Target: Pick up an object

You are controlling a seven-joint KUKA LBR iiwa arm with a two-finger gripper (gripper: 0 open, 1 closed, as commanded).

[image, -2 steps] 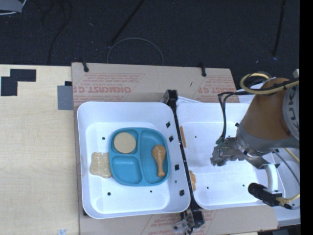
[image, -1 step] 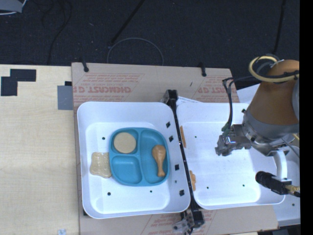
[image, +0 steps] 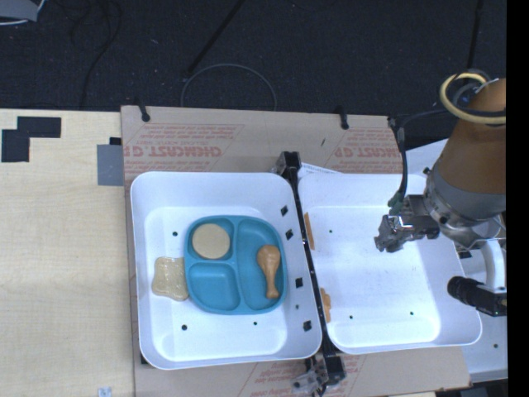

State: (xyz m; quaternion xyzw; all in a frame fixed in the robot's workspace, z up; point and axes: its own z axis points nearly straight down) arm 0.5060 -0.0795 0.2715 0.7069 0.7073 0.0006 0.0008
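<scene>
**Three light pieces in the left bin — drumstick the best bet**

Over the right bin point(image: 388, 337), near its middle right: the tool point(image: 395, 234), dark and small from above, nothing visible in it. Whether spread or closed — cannot tell at this angle.

In the left bin point(image: 157, 337), well apart from the tool: a blue tray point(image: 219, 292) with three compartments. In the upper-left compartment, a round tan patty point(image: 210, 241), lying flat. In the right compartment, a drumstick point(image: 269, 270), lengthwise, fat end up-view, thin end down. Just outside the tray, touching its left edge, a pale toast slice point(image: 169, 278), flat on the bin floor.

Judging by look: all three probably toy food — light, stiff, smooth and a little slippery, not fragile. Patty and toast lie low and flat, so hard to pinch without scraping tray or bin. Drumstick stands proud of the tray, with a narrow shaft: best taken across that shaft, at or just above its middle, fingers square to its length. Tray walls close on either side, so little room for a wide approach. Tray itself light too — liable to slide or lift if nudged.
</scene>
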